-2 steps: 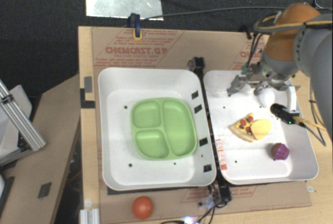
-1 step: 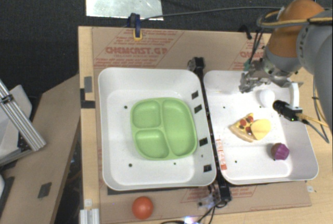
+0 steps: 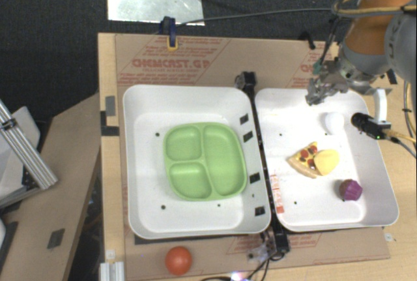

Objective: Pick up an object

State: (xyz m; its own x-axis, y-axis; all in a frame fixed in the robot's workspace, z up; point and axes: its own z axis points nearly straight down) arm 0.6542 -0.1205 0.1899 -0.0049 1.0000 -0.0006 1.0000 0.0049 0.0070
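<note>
Camera view: gripper point(image 3: 315, 96) over right bin's point(image 3: 384, 208) back edge, claw state unclear; purple toy point(image 3: 350, 190) prob light, stiff, grab across middle

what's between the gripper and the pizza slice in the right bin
Nothing visible. The gripper sits over the right bin's far edge; bare white floor lies between it and the pizza slice. A yellow piece touches the slice's right side.

A divided tray point(image 3: 204, 162) sits in the left bin point(image 3: 140, 143). In the right bin point(image 3: 378, 208), a pizza slice point(image 3: 304, 160) lies centrally, a lemon point(image 3: 328, 160) touching it at three o'clock, a plum-like fruit point(image 3: 350, 190) at five o'clock.
</note>
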